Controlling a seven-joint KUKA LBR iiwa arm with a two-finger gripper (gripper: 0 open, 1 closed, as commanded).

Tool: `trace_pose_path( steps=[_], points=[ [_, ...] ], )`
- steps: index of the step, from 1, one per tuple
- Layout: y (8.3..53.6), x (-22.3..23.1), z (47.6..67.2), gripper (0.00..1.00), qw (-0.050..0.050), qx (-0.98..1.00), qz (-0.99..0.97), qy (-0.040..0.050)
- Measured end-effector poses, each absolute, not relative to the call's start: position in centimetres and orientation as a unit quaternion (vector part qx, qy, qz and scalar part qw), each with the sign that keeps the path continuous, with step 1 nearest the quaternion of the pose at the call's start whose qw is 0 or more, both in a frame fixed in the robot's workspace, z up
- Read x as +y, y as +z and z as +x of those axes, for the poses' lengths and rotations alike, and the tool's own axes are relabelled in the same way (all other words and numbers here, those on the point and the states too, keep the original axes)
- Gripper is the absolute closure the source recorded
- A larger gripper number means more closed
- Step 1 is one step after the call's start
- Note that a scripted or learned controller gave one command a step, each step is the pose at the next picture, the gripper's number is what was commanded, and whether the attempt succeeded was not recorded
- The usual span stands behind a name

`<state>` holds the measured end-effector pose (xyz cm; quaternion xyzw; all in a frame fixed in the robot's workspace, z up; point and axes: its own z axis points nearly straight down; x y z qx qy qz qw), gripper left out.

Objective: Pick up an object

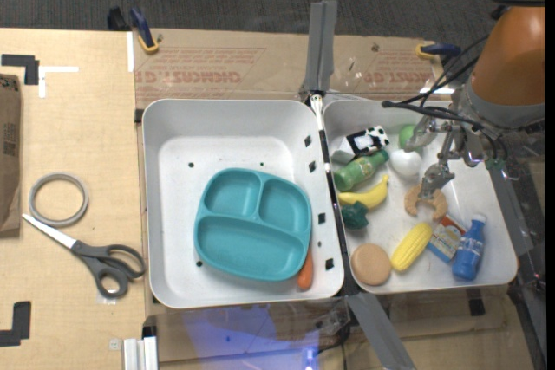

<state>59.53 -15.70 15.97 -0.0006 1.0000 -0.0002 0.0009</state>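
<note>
Landmark: the grey divider strip (322, 56) that runs between the two shallow white plastic bins.

Table, well left of the divider: a roll of clear tape (58, 197), a thin glossy ring, lies above a pair of grey-handled steel scissors (87, 253) on pale wood.

Left bin (165, 143), just left of the divider: it carries a teal three-compartment plastic plate (251, 225), smooth and rounded, and a small orange carrot-shaped toy (304, 275) touching the plate's lower right edge.

Right bin (494, 273), just right of the divider: a crowd of moulded toy food. Nearest the divider are a green plastic bottle (360, 170), a yellow banana (366, 196) and a dark green lumpy piece (355, 217); further right a round tan bun (372, 264), a ribbed yellow corn cob (411, 245), a white egg-like ball (404, 162), a flat tan pretzel-like piece (427, 204) and a blue plastic bottle (468, 250).

Gripper (431, 184): metal, hanging right of the divider, low over the pretzel-like piece. I cannot tell how the jaws stand.

Progress: nothing is visibly lifted; every object lies in a bin. As I judge it, the pick is at the reach stage, with grasp and lift left to do.

Likely target: the pretzel-like piece, flat and hard to catch.
</note>
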Motion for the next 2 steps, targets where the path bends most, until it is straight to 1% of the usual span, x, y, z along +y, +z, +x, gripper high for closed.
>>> trace_pose_path(
  steps=[1,2],
  points=[
    [9.2,-16.9,54.3,0.0,0.001,1.0,0.029,-0.0001],
    [10.2,-16.7,54.5,1.0,0.003,1.0,0.027,-0.0006]
  ],
)
